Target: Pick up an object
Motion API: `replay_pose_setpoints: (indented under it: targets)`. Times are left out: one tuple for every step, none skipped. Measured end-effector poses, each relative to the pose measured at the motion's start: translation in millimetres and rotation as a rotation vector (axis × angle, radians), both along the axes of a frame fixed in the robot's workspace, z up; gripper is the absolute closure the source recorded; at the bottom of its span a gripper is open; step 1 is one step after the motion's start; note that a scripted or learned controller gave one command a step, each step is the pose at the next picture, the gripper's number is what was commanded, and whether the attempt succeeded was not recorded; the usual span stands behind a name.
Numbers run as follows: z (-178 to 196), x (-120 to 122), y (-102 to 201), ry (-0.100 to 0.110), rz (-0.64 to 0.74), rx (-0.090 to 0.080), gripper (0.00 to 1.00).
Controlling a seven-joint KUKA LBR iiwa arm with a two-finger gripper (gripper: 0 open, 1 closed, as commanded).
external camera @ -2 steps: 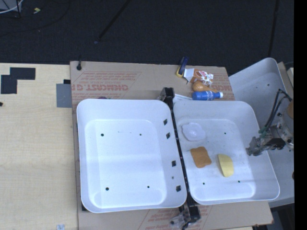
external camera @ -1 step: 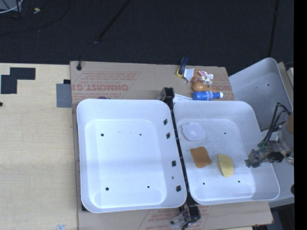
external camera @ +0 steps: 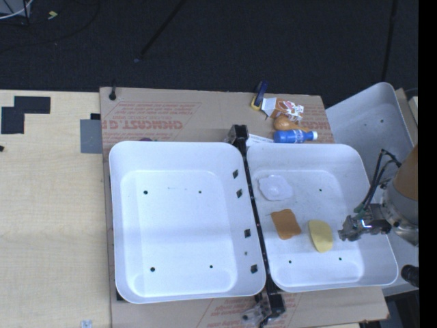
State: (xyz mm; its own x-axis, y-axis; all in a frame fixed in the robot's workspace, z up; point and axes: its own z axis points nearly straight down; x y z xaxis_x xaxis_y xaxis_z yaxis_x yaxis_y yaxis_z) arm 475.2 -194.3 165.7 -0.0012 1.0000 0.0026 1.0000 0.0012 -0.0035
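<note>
My jaws [external camera: 349, 229] hang low at the right of the frame, over the right bin [external camera: 372, 268]; I cannot tell whether they are apart or together. Just left of them a yellow sponge [external camera: 321, 235] lies on the bin floor, with a brown block [external camera: 285, 223] beside it. Above those rests a clear lid [external camera: 273, 187]. Beyond the bin's far rim a blue bottle [external camera: 293, 137] lies on the table [external camera: 54, 203]

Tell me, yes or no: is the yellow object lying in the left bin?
No. The yellow object lies in the right bin, beside the brown block, with the gripper just to its right.
</note>
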Motion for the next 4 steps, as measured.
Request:
replay_pose_setpoints:
  targets:
    - [-36,-1,-16,0.002,-0.001,0.000,1.00]
    - [-24,0,-17,-0.001,-0.004,0.000,1.00]
    - [-14,0,-18,0.000,-0.007,0.000,1.00]
    - [-5,-1,-19,0.001,-0.009,0.001,1.00]
